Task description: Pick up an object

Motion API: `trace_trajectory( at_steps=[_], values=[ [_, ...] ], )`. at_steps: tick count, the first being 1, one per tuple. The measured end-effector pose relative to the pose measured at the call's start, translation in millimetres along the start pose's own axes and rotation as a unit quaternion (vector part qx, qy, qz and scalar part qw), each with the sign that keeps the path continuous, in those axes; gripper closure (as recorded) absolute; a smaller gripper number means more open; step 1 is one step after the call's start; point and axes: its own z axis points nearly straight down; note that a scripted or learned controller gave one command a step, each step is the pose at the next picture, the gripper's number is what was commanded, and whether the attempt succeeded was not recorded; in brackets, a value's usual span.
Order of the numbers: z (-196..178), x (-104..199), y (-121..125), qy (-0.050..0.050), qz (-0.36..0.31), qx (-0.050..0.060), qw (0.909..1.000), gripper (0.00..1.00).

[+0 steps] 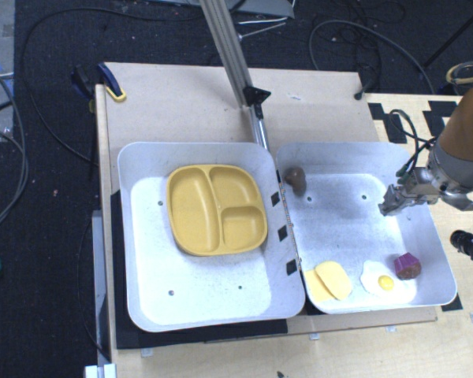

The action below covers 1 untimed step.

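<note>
My hand hovers at three o'clock of the right bin, grip state unclear, above the purple object.

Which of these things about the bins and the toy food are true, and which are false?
1. The yellow divided plate lies in the left bin. True.
2. The fried egg is on the plate. False: it lies in the right bin, near its front edge.
3. The purple object sits beside the egg. True.
4. The tool is over the left bin. False: it is over the right bin.
5. The brown object lies near the right bin's back left corner. True.
</note>
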Motion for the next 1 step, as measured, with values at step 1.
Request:
trace_trajectory(
  at_steps=[1],
  values=[
    [-60.7,4.3,7.7,-0.001,-0.001,-0.001,1.0,1.0]
  ],
)
